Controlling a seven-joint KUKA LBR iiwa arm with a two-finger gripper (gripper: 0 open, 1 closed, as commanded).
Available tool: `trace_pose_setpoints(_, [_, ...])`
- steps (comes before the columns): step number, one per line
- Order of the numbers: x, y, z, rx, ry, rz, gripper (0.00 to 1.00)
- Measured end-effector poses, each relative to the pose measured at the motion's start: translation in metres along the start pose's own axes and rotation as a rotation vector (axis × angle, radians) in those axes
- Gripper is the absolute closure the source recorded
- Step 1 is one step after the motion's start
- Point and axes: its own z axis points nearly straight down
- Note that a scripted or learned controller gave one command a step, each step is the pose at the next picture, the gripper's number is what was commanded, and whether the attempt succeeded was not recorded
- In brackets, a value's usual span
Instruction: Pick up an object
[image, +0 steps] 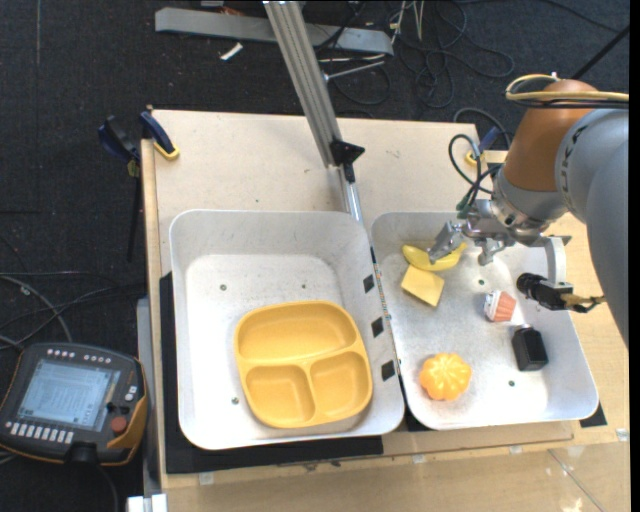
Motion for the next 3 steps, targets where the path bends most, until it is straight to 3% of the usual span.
trace_pose_setpoints(1, [0.002, 0.003, 0.016, -0.005, 0.006, -0.003, 0.0])
trace_pose_setpoints(2, [0.002, 0.005, 0.004, -0.01, 0.003, -0.004, 1.0])
trace_pose_setpoints(3, [0.001, 0.005, -0.061, -0.012, -0.002, -0.002, 1.0])
